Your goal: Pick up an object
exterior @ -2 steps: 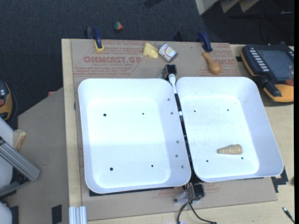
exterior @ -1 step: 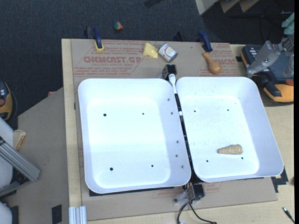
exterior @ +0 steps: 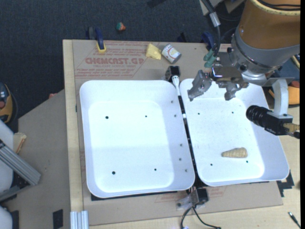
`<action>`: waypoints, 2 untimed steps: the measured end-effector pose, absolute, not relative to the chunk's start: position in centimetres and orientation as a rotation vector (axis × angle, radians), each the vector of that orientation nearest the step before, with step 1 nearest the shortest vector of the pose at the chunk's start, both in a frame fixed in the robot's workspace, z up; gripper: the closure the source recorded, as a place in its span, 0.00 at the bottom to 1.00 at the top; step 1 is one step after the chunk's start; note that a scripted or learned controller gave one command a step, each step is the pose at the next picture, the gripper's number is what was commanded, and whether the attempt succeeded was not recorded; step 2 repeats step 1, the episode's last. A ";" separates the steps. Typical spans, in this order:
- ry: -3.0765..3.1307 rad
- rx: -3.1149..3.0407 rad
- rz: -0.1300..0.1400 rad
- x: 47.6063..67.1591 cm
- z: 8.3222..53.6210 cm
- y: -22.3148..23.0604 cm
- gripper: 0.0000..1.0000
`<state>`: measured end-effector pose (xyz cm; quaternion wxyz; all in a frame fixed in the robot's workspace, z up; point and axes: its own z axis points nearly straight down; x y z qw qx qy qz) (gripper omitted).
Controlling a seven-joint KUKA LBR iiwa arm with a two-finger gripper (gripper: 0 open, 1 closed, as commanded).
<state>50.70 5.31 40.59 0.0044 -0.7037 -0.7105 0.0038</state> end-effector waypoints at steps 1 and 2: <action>-2.224 -2.224 -0.006 50.8 42.4 4.7 1.00; -2.224 -2.224 -0.006 50.8 42.4 4.7 1.00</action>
